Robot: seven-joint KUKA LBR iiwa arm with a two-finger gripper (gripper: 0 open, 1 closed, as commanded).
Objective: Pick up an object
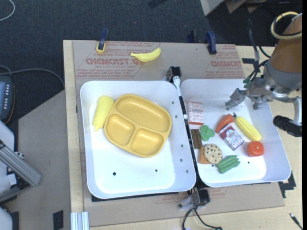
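Toy foods (225, 143) clustered in right bin (278, 169), untouched.
Gripper (244, 98) poised at bin's twelve o'clock, finger spread impossible to tell; yellow tray (138, 124) at nine o'clock.

Tray (139, 123) in left bin (96, 176), toys (232, 139) in right bin (273, 171).

Brown board (120, 63) with red CHEMCAST print under both bins. Two blue clamps on its far edge, one at 11 o'clock (102, 41), one at 1 o'clock (210, 42). Yellow toy banana (147, 55) on the board, just right of the 11 o'clock clamp. Dark carpet (72, 8) around. Thin white cable loop (7, 6) at 10 o'clock; metal rail (19, 166) at 8 o'clock
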